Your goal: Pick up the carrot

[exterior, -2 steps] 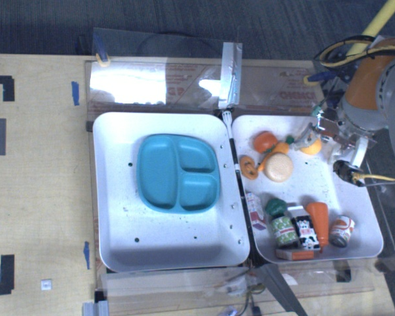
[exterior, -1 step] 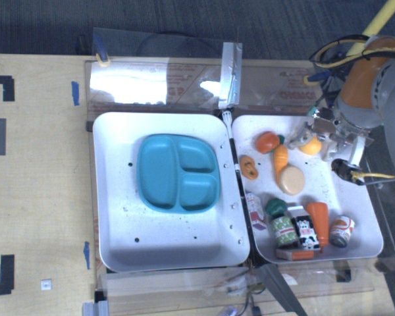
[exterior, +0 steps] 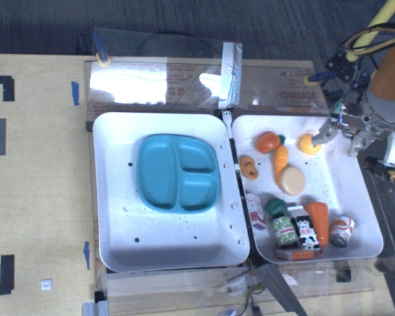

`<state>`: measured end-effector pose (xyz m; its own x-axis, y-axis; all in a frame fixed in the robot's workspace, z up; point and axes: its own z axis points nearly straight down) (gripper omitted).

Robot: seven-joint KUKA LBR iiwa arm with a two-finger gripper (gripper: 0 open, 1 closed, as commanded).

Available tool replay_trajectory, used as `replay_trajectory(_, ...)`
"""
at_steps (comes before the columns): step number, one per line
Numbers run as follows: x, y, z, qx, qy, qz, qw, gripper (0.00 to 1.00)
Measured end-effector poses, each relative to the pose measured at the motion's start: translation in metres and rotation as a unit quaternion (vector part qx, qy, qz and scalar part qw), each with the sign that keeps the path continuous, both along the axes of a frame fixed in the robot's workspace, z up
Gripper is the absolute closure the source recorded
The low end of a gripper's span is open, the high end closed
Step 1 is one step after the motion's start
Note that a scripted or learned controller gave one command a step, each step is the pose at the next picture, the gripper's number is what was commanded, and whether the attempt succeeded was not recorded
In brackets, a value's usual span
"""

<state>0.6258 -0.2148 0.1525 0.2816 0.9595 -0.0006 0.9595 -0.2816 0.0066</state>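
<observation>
While the small orange tapered plastic carrot [exterior: 280,158] lies unheld in the right-hand shallow white bin [exterior: 365,189], the robot's two-finger gripper [exterior: 329,131] waits farther back.

Nearer the camera than the pale beige egg-shaped toy [exterior: 291,180], and to its right, lies a larger red-orange wedge-shaped toy [exterior: 319,222], a likely decoy to avoid. The carrot, as I judge it, leans against the far left side of the beige toy, thick end pointing away, narrow tip pointing toward the camera, smooth and matte. A clean pick probably means descending straight over its middle and closing across its narrow width, clear of the beige toy. Beyond the beige toy and to its right, the gripper hovers above the bin; whether it is spread or pressed together cannot be told.
</observation>
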Motion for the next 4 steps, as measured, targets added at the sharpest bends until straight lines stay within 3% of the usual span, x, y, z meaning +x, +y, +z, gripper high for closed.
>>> replay_trajectory(1, 0.043, 0.076, -0.066, 0.0, 0.002, 0.197, 0.9804, 0.0)
replay_trajectory(2, 0.041, 0.091, -0.066, 0.0004, 0.003, 0.257, 0.9664, 0.0)
replay_trajectory(3, -0.047, 0.113, -0.062, 0.0005, 0.003, 0.253, 0.9675, 0.0)
replay_trajectory(4, -0.092, 0.092, 0.003, -0.0011, 0.0, 0.24, 0.9707, 0.0)
